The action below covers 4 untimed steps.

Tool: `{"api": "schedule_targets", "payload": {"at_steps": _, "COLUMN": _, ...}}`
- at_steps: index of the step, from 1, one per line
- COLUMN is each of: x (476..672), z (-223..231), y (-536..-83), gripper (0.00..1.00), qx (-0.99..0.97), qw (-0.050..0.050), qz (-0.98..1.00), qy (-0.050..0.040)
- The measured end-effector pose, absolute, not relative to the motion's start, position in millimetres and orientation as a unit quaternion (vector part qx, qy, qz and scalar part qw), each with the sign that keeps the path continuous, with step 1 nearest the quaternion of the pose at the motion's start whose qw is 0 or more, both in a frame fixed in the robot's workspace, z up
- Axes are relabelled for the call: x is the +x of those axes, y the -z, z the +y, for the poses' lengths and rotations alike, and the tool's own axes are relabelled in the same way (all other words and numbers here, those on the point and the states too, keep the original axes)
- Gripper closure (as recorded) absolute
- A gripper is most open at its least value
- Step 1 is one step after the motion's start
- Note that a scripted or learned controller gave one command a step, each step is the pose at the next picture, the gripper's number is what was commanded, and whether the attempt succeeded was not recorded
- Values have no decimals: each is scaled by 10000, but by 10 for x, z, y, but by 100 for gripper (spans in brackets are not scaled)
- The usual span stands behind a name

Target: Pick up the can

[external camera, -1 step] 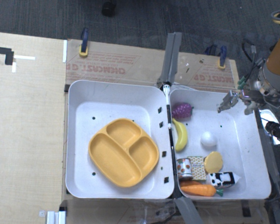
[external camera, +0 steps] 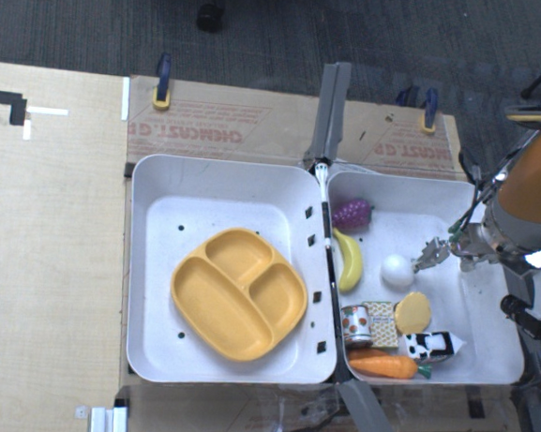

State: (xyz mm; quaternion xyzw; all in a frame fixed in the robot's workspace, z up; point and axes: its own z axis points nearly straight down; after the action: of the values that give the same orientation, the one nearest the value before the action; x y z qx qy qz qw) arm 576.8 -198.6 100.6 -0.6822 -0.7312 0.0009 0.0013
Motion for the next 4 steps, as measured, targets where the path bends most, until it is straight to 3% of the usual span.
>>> {"api": "schedule_targets", "payload": {"at_steps": 1, "x": 5018, "z": -1911, "y": -896, "gripper": 0, "qx": -5639, "qw": 11, "qz": -8258, "qy": -1}}
{"api": "schedule_targets", "payload": {"at_steps": 2, "x": 5785, "z": -1789, "y": -901, "gripper": 0, "qx": -5434, "qw": 2, "qz": -8395, "qy": 0}}
{"api": "schedule_targets", "payload": {"at_steps": 3, "x": 5778, "z": -1249, "y": -892, "gripper": 0, "qx": -6565, "qw": 17, "qz": -7544, "qy": -11}}
{"api": "schedule_targets", "payload": {"at_steps": 4, "x": 6504, "z": -1487, "y": -900, "gripper": 0, "qx": -6229, "qw": 2, "qz": -7823, "qy": -9}}
